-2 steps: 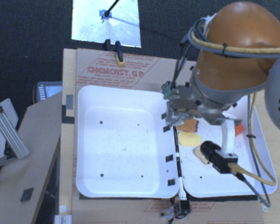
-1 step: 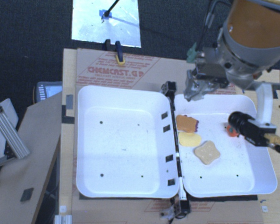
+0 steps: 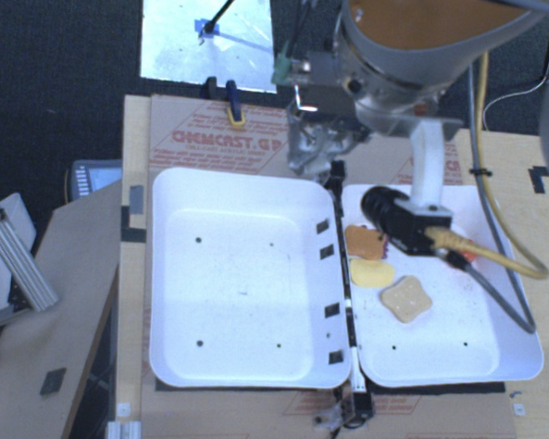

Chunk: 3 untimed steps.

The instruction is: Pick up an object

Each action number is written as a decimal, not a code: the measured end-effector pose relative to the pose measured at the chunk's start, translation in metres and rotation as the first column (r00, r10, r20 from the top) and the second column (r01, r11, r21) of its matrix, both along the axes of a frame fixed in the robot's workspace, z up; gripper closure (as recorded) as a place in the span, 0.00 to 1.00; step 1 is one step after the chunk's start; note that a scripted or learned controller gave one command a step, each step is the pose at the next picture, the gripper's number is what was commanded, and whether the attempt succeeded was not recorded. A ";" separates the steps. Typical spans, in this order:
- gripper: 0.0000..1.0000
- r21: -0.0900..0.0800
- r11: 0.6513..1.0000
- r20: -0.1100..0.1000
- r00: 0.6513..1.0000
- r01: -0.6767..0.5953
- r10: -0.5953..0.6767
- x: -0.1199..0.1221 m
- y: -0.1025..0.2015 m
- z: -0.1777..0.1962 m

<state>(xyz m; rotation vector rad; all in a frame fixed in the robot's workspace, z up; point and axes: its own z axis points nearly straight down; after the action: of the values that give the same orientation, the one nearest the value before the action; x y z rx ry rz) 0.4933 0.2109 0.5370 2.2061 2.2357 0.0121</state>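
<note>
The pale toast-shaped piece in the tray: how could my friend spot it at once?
Take the white tray on the picture's right. Three flat pieces lie near its left wall; the toast-shaped piece is the lowest in the picture. It is beige and squarish, whereas the neighbours are a yellow piece and an orange-brown piece.

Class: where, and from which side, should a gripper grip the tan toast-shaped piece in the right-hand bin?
Come from straight above, probably, and pinch the tan toast-shaped piece across its middle, edge to edge. It lies flat and thin in the right-hand white bin, with bare floor around most of it.
</note>
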 end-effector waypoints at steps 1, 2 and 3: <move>1.00 -0.004 1.000 -0.002 1.000 0.006 -0.006 0.043 0.025 -0.002; 1.00 -0.004 1.000 -0.003 1.000 0.012 -0.012 0.056 0.023 -0.002; 1.00 -0.005 1.000 -0.003 1.000 0.013 -0.013 0.074 0.023 -0.002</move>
<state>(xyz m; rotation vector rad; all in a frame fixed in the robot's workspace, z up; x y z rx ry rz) 0.5673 0.2339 0.5349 2.2203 2.2204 0.0034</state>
